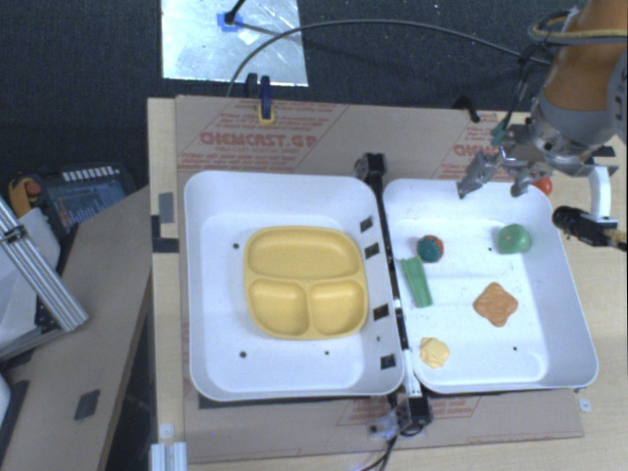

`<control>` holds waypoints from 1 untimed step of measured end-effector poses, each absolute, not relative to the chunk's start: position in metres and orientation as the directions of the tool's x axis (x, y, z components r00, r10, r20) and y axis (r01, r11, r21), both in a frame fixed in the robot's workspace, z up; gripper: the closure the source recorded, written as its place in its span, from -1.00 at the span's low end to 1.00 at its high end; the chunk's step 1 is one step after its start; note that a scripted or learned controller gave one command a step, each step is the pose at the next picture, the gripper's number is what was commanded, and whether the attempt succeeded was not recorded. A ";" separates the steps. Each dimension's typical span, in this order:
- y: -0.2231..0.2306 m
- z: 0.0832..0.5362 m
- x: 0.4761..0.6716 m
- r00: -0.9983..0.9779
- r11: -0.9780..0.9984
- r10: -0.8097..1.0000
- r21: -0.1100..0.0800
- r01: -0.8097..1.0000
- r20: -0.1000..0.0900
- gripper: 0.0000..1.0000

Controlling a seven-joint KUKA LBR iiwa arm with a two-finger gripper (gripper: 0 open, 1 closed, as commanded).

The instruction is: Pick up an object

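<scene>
**Gripper poised over the right bin's far edge, nothing in it**

The gripper [498,180] hung at the 12 o'clock rim of the right bin [564,361], its fingers spread apart around bare air. Candidates lay below: a green ball [513,237] nearest, at about 5 o'clock from the claw, a teal-and-red ball [430,248], a green stick [416,283], an orange waffle piece [496,303], a pale yellow lump [434,351]. My worry was that the round ones might roll off a fingertip, or a descent there might clip the bin wall.

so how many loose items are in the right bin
5: a teal ball near the divider, a green ball at the far right, a green stick, an orange waffle-shaped piece and a yellow lump at the near edge.
</scene>
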State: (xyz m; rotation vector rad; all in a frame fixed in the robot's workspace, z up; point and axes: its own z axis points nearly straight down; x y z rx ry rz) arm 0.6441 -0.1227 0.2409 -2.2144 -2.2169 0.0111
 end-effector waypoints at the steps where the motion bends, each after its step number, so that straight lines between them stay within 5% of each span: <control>1: -0.122 0.249 0.646 -0.003 0.003 1.000 0.002 1.000 -0.001 -1.00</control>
